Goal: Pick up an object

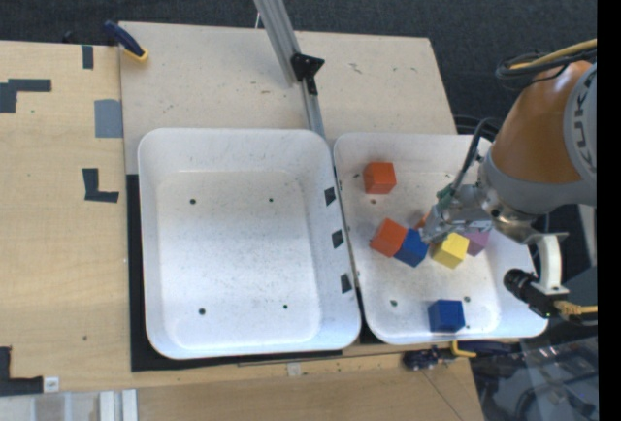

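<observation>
Position of the end effector [454, 218] was checked against the yellow cube [449, 250]: we found the cube directly beneath it, touching a blue cube [411, 248], in the right bin [408, 145]. Finger state we could not tell.

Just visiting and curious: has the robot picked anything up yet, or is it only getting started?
Done: the arm has reached into the right bin, its end effector low over a cluster of blocks. In hand: nothing visibly. The yellow block, blue block and orange block below it all rest on the bin floor. Left: gripping one and lifting it.
</observation>
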Controlling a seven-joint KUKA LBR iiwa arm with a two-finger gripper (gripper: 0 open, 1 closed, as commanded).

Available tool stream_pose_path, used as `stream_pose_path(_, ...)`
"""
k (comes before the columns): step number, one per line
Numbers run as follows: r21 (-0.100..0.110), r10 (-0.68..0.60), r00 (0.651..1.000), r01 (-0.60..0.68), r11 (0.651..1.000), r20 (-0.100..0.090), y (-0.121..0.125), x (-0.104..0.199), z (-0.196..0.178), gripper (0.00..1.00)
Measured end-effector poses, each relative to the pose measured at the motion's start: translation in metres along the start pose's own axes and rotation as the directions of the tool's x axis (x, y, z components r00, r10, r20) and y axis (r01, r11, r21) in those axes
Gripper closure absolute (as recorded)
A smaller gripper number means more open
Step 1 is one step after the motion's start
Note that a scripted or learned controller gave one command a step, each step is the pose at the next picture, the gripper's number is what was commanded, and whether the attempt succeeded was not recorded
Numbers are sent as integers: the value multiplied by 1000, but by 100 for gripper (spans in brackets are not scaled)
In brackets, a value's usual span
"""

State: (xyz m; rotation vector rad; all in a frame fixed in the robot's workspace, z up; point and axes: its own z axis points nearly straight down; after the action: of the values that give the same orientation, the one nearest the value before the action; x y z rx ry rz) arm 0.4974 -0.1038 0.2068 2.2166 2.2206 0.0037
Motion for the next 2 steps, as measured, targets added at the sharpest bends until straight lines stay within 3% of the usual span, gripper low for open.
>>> stream_pose_path(1,0,0,1000,0,1000,0,2,0,-53,100)
stream_pose_path(2,5,-5,1000,5,1000,-3,2,55,-55,100)
